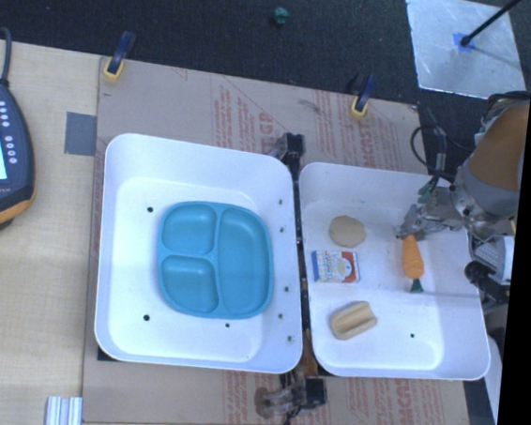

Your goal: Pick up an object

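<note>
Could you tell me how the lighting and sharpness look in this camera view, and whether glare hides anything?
In the camera view the light is even and soft; the right bin is bright white but not blown out, and the carrot, round biscuit and bread roll cast only faint shadows. The end effector area looks slightly soft, and the whole image is low in detail.

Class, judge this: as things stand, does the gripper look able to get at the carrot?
Probably yes. The gripper hangs right above the carrot, which lies apart from the other items in the right bin.
</note>
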{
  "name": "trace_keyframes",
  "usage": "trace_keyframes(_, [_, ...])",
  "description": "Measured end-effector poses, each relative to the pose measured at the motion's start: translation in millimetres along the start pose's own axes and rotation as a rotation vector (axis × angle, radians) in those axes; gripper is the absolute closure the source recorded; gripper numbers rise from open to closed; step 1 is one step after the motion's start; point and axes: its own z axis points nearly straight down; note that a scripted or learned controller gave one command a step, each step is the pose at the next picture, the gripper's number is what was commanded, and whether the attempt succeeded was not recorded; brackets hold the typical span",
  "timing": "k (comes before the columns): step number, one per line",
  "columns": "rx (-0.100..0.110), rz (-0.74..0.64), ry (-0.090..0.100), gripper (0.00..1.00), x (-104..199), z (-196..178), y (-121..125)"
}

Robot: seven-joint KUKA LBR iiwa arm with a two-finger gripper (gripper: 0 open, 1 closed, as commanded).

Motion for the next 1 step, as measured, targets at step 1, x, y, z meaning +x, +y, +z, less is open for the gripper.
trace_keyframes(1, [0.001, -0.002, 0.0, 1.0, 64.4, 1.7, -8.8])
